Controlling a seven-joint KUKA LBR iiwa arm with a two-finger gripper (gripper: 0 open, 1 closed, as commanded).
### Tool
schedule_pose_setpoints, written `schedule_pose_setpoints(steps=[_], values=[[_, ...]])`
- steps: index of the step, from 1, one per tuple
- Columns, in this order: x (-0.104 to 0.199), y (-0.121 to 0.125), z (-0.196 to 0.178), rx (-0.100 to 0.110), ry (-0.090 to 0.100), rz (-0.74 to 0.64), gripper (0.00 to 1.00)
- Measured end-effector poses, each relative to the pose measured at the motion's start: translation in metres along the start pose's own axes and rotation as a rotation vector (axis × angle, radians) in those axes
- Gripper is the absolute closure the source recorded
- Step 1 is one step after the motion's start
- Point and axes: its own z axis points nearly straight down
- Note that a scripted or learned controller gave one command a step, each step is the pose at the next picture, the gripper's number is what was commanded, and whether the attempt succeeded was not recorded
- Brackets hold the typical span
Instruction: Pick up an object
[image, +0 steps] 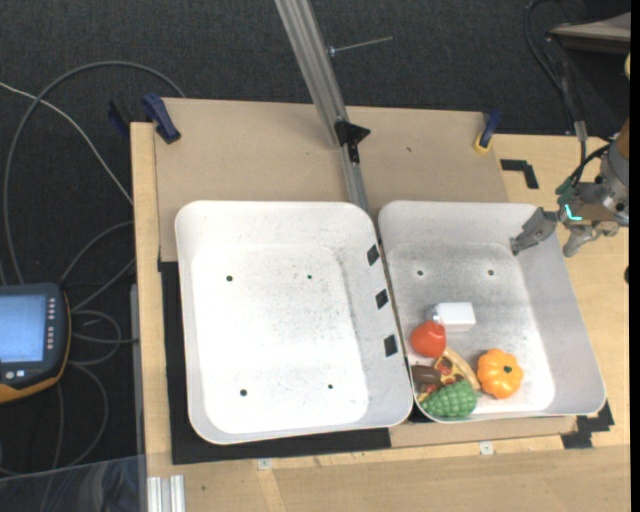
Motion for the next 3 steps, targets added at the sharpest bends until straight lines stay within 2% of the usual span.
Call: schedule_pose_setpoints(steps=[1, 2, 3], values=[[0.000, 0.001, -0.003, -0.004, -0.001, -0.002, 0.00], [0.011, -0.002, 0.048, 0.000, 0.000, -0.001, 0.00], [0.009, -0.006, 0.092, 0.000, 0.000, 0.000, 0.00]])
